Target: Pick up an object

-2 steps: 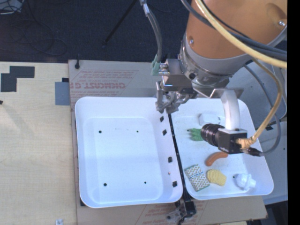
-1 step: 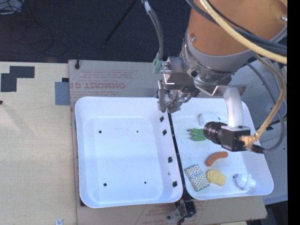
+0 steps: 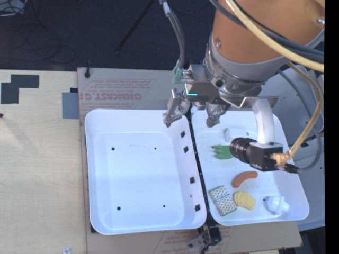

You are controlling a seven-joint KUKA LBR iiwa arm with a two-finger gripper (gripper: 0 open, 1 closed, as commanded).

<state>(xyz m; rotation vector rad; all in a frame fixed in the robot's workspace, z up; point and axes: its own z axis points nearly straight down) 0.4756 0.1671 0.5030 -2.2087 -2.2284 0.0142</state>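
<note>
My gripper (image 3: 193, 117) hangs over the divider between the two bins, near their far end, fingers spread apart with nothing between them. One fingertip (image 3: 170, 119) is over the left bin (image 3: 100, 205), the other over the right bin (image 3: 296, 208). In the right bin lie a green toy (image 3: 222, 152), an orange sausage-shaped piece (image 3: 244, 179), a yellow ridged piece (image 3: 244, 200), a checkered green-white packet (image 3: 222, 200) and a small white object (image 3: 275, 204). All of them sit nearer the camera than the gripper.
A black cylindrical camera unit (image 3: 253, 152) with an orange cable juts out from the arm over the right bin, beside the green toy. Brown cardboard (image 3: 122, 89) lies under both bins. A pale wooden bench top (image 3: 37, 163) spreads to the left.
</note>
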